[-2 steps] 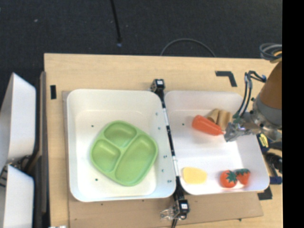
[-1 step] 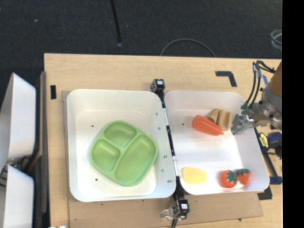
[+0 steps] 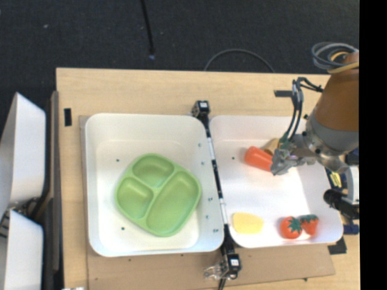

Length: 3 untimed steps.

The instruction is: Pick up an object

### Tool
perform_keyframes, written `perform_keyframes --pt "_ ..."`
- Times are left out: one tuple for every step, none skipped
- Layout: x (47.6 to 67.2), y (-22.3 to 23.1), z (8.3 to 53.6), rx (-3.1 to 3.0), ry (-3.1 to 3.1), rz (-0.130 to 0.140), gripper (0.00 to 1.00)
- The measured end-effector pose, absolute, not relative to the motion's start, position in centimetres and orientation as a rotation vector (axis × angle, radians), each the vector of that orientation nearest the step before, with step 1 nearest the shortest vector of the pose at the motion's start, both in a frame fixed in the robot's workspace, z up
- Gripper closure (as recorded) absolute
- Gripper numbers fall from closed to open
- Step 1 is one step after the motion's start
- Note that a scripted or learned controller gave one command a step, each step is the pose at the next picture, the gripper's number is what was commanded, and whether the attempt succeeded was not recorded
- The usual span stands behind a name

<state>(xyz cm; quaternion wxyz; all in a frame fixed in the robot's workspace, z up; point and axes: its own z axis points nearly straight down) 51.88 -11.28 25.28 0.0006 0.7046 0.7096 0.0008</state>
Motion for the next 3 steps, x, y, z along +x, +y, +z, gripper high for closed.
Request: perform_keyframes --pt "52.2 -6.1 26.1 2.211 2.230 0.005 1.00" --pt "52.4 -0.8 26.7 2.210 2.231 0.005 1.00" --pt "51.9 3.8 26.8 2.213 2.230 0.002 1.00"
